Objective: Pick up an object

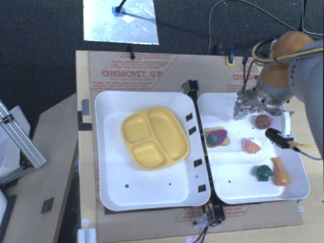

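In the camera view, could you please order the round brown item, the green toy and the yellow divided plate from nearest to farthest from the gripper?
From the gripper:
1. Round brown item, just below it near the right bin's back.
2. Green toy, toward the right bin's front.
3. Yellow divided plate, across the divider in the left bin.

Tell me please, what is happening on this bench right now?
A grey robot arm reaches into the right bin, with its tool at the far side, close to a round brown piece. It holds nothing that I can see. Other toy foods lie in that bin: a purple piece, a pink piece, a green piece and an orange piece. The left bin holds a yellow divided plate.
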### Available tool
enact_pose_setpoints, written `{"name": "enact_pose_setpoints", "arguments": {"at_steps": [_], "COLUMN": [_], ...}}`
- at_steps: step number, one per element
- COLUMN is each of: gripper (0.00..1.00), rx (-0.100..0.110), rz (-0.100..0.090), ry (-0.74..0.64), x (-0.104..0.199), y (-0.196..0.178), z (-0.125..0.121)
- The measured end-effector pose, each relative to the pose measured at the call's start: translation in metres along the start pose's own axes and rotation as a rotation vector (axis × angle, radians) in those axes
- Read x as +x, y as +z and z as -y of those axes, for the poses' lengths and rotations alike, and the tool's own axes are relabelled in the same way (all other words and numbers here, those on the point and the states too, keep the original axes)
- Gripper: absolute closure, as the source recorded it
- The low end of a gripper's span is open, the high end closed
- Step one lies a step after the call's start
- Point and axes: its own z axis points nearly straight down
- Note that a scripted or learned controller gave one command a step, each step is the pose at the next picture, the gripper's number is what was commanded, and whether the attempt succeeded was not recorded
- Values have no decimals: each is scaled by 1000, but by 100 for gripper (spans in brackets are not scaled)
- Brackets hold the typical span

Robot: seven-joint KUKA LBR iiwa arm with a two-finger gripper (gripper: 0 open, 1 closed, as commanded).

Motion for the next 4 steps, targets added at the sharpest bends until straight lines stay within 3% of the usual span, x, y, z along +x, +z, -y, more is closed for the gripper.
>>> {"name": "enact_pose_setpoints", "arguments": {"at_steps": [3,4], "gripper": [100,100], "rx": [-2,6], "rz": [0,-3], "ry": [-4,-6], "x": [-4,45], "y": [-145,-147], "z": [-13,18]}}
